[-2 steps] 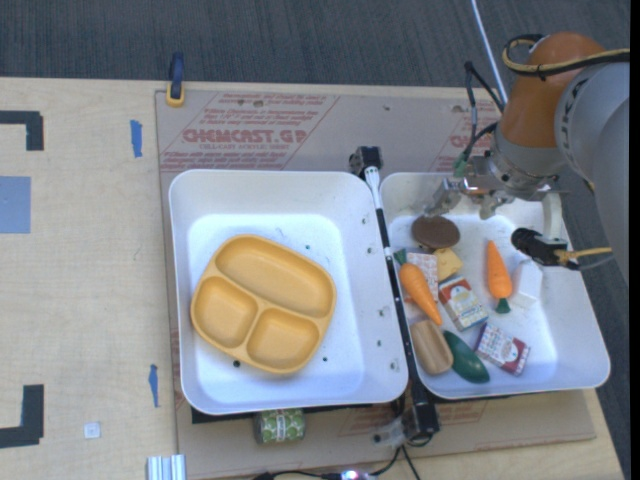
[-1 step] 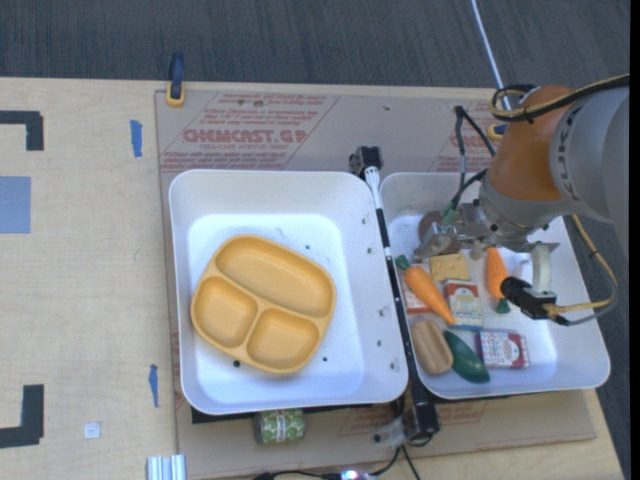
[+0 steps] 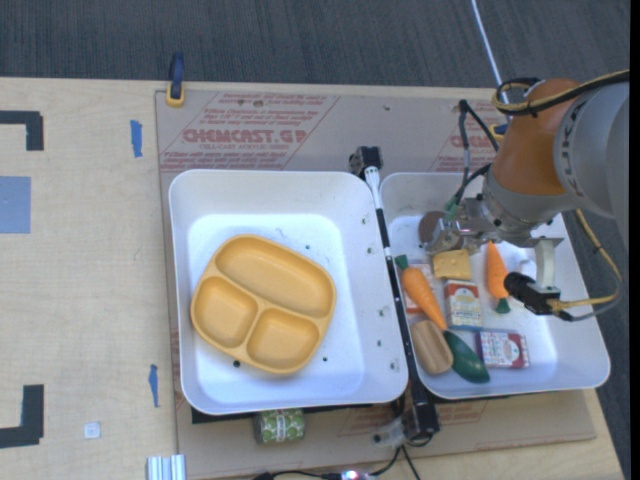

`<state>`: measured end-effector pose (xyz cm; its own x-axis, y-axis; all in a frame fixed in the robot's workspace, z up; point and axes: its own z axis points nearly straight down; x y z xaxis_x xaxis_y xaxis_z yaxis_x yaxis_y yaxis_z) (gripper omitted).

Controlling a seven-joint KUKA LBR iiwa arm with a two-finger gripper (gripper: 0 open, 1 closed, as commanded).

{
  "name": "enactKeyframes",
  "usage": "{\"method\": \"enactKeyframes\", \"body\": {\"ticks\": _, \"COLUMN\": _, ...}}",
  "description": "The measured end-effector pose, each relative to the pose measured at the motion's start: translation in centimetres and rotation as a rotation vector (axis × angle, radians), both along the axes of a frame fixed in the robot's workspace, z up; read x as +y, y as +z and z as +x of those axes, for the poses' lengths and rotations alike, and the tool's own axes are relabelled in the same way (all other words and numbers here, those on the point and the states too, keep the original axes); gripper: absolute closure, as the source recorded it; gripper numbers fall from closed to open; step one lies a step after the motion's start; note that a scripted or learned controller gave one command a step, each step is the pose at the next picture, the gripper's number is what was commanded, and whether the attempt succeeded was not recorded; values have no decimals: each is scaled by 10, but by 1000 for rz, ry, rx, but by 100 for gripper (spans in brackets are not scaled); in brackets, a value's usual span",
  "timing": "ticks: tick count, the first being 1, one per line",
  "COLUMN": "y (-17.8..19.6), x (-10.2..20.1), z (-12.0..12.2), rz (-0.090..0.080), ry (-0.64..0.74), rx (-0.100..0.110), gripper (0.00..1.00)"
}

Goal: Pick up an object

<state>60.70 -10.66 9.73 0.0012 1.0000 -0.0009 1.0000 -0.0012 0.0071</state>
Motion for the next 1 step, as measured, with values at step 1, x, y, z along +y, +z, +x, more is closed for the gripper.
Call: {"method": "enactKeyframes", "body": {"ticks": 1, "y": 88, "x": 54, "z": -66, "rz": 3, "ry": 2, "rx": 8, "gripper": 100}}
